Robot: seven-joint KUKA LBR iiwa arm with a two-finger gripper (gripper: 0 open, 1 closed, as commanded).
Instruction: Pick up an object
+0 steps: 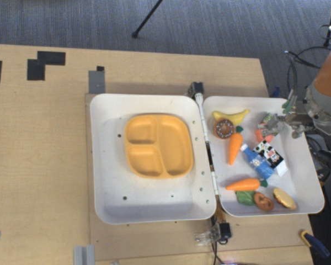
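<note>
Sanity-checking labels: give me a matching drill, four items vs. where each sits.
Items:
1. divided yellow plate
2. banana
3. chocolate donut
4. hand

Places:
A. right bin, far left corner
B. over the right bin's far right part
C. middle of the left bin
D. just nearer than the banana

Pairs: 1-C, 2-A, 3-D, 4-B

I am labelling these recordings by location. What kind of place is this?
Probably a robotics lab: a wooden bench bears two white bins, toy food such as a carrot, and the gripper reaches in.
</note>
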